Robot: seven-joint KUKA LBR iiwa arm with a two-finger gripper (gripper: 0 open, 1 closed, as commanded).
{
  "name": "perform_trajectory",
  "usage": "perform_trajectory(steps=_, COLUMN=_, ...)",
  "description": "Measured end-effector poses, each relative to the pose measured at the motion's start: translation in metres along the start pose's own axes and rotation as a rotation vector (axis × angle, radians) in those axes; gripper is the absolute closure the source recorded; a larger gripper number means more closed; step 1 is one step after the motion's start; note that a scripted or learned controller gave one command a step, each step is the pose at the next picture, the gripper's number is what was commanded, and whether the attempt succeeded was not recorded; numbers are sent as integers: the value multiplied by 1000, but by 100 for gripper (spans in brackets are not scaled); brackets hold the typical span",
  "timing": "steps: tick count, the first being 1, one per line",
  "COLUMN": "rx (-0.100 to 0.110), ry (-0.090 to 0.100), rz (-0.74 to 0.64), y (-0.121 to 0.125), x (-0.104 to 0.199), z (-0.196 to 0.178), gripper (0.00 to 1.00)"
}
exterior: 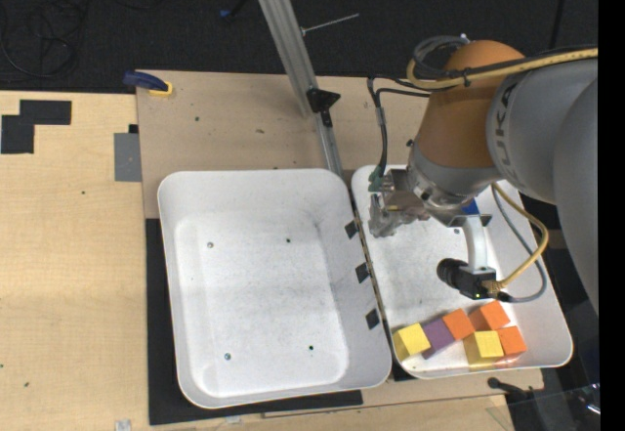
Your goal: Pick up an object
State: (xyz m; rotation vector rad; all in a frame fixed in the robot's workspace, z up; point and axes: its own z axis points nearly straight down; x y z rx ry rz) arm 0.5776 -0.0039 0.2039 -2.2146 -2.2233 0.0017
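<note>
Several small blocks lie clustered in the right bin (pixel 552 341), well below the gripper (pixel 383 214) and off to its right as the camera has it: a yellow block (pixel 411 339), a purple block (pixel 438 342) touching it, an orange block (pixel 458 325), a second yellow block (pixel 483 347) and two further orange blocks (pixel 495 315), (pixel 513 340) packed beside it. The gripper hangs low over the upper left part of the same bin, just beside the divider between the bins. The state of the pincer cannot be told from this view, and nothing is seen held in it. The left bin (pixel 186 194) lies to the gripper's left.

Assessment: the blocks appear rigid, light and flat-sided, unlikely to deform or break. Their faces should offer a fair purchase if taken square across two opposite sides. The first yellow block is the most accessible, having one side free. The packed group to its right leaves little room for a finger to enter, and a glancing contact would likely push blocks aside.
</note>
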Motion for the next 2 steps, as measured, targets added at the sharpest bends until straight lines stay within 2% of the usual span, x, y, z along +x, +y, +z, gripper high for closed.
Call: perform_trajectory(steps=2, rx=-1, ry=0, rz=-1, y=7, x=102, z=-30, gripper=100)
